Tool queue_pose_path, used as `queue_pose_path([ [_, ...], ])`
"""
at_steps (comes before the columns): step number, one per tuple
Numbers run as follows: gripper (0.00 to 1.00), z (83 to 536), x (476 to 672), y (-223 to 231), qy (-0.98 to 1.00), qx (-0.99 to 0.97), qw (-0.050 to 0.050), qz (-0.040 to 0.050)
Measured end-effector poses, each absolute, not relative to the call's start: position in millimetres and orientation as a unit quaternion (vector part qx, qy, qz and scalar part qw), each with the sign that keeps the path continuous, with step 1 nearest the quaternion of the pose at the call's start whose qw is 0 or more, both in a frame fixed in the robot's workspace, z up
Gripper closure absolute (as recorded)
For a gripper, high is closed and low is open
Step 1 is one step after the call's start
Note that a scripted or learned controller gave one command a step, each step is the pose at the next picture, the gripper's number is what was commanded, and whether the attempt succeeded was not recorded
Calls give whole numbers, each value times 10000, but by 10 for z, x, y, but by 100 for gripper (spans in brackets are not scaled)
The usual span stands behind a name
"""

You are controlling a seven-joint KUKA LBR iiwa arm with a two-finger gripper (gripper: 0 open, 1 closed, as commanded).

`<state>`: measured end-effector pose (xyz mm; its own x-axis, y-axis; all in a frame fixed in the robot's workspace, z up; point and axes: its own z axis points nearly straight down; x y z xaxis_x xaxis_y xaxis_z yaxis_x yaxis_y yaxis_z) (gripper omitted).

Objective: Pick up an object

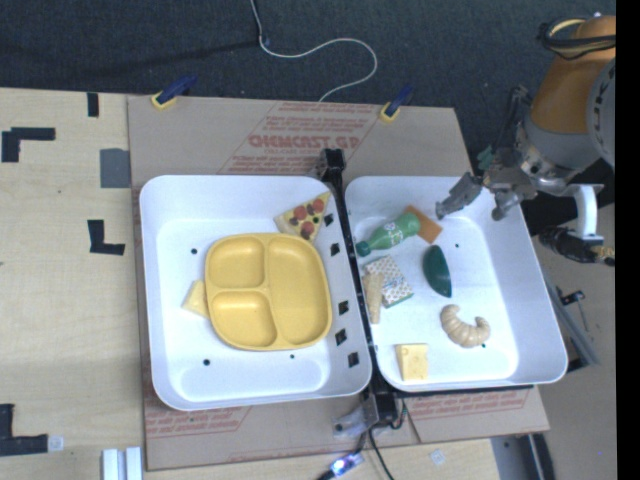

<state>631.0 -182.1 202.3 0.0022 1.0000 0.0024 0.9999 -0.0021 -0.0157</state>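
In the right bin (530, 298), a bottle (392, 234) lies at ten o'clock, a croissant (466, 327) at five. The gripper (478, 194), at one o'clock over the rim, hangs spread and holding nothing; centre it above one item before descending.

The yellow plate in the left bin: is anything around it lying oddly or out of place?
Yes. The yellow divided plate sits askew in the left bin and lies on top of a yellow wedge, which pokes out from under its left edge. A pizza slice toy rests just beyond its upper right corner. Nothing looks spilled or broken.
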Motion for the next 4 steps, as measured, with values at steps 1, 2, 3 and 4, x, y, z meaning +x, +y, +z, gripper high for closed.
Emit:
queue_pose_path([
  [1,0,2114,6341,-1820,-7075,-7067,4,6],
  [2,0,1654,6387,-1865,-7077,-7065,8,18],
  [3,0,1204,6434,-1890,-7080,-7063,10,19],
  [4,0,822,6432,-1877,-7083,-7059,0,16],
])
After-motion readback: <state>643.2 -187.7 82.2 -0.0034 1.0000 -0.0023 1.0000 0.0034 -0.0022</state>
